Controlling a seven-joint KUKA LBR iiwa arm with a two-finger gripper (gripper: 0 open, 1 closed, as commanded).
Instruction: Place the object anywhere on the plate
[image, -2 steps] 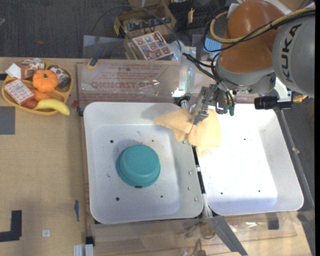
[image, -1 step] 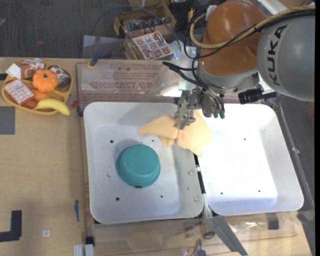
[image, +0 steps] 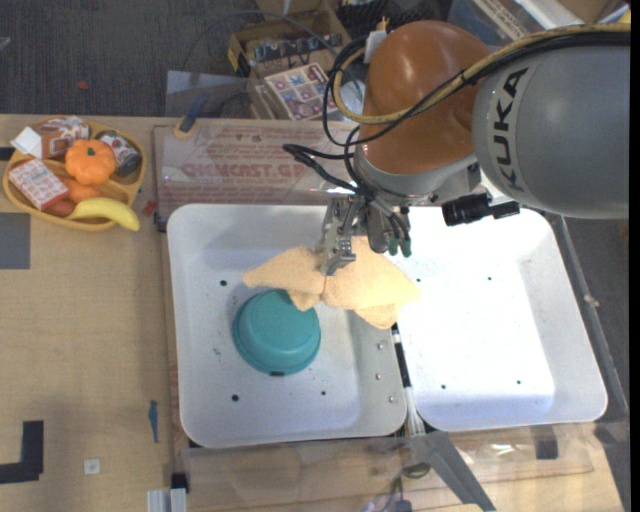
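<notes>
Camera view: yellow cloth (image: 350, 285) lies just under the pincer (image: 345, 250), touching the teal plate (image: 277, 333); pincer's grip cannot be told.

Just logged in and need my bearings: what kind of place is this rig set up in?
Probably a robotics lab or test workshop: a KUKA arm works over two white bins on a wooden bench, with loose cables and cardboard boxes behind.

Grey arm (image: 560, 110) enters from the right, orange band above the wrist. End effector (image: 340, 255) points straight down.
</notes>
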